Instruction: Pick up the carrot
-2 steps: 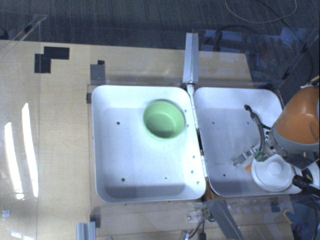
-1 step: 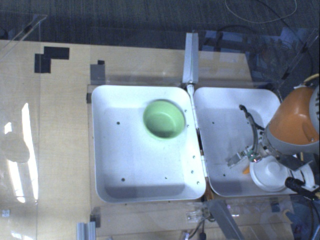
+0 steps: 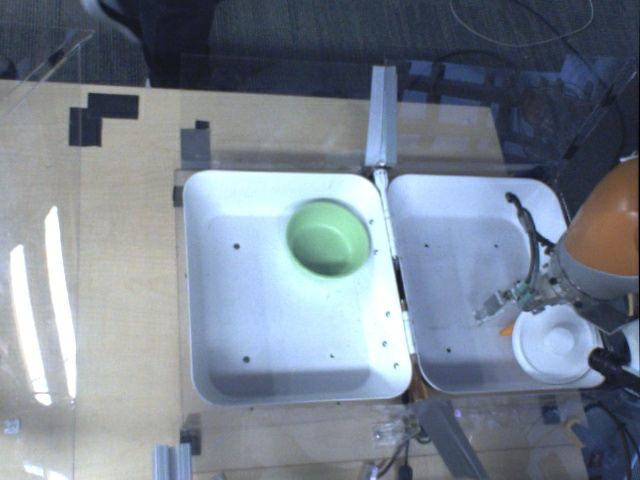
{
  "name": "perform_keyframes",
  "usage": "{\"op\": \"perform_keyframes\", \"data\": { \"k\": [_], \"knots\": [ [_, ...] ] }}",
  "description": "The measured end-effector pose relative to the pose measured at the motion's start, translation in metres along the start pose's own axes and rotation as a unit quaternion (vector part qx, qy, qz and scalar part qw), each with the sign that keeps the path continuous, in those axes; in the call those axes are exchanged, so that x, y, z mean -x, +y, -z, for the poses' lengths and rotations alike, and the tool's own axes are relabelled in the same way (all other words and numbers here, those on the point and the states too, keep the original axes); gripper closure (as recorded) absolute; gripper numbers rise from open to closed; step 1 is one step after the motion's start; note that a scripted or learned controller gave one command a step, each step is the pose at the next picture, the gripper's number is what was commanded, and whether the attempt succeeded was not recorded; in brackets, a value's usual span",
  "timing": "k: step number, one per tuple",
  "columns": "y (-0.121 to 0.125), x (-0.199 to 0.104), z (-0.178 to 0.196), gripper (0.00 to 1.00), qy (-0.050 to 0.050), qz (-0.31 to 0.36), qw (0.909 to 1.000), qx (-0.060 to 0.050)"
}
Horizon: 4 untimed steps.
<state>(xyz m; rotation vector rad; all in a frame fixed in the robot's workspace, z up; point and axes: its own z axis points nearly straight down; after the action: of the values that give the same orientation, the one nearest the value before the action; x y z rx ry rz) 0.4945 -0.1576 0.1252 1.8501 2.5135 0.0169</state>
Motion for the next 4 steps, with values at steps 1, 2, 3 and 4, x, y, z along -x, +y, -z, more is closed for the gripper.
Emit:
{"op": "perform_keyframes", "data": {
  "k": [1, 2, 3, 4],
  "knots": [
    [-0.003, 0.006, -0.035, 0.0, 0.001, 0.059, 0.9983, -0.002],
    [-0.004, 0.006, -0.035, 0.0, 0.001, 0.058, 0.9983, -0.002],
    [-0.018, 0.044, -0.035, 0.0, 0.001, -0.13, 0.9915, -0.005],
    [-0.014, 0.044, -0.023, 1.0, 0.0, -0.126, 0.992, -0.001]
  ]
}}
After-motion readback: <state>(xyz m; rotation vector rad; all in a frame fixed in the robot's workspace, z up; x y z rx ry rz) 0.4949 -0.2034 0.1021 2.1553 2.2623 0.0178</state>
